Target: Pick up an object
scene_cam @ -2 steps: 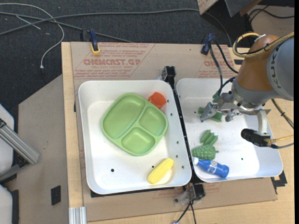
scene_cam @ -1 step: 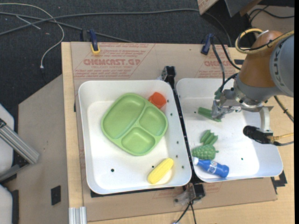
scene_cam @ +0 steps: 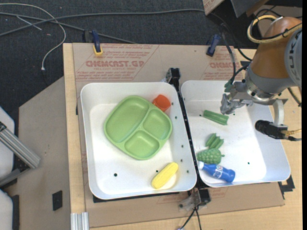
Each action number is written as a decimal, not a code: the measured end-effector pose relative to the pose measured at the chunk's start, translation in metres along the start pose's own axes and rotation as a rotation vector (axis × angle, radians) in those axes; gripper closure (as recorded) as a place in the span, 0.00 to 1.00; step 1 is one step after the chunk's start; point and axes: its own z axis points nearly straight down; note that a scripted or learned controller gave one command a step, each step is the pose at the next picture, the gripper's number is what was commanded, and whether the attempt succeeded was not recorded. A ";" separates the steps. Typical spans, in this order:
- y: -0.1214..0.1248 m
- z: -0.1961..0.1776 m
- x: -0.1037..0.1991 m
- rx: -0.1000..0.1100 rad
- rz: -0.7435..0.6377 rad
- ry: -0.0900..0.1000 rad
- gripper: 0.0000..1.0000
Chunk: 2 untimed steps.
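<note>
my claw: over right bin, grip state unreadable | green stick: just below-left of me, apart | green spiky toy, blue bottle: farther below

A flat green strip is seen lying slantwise on the right bin's floor near its far edge, unheld.
</note>
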 end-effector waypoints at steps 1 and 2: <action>0.002 -0.052 0.000 -0.001 0.000 -0.001 1.00; -0.004 -0.043 0.060 0.008 -0.003 0.003 1.00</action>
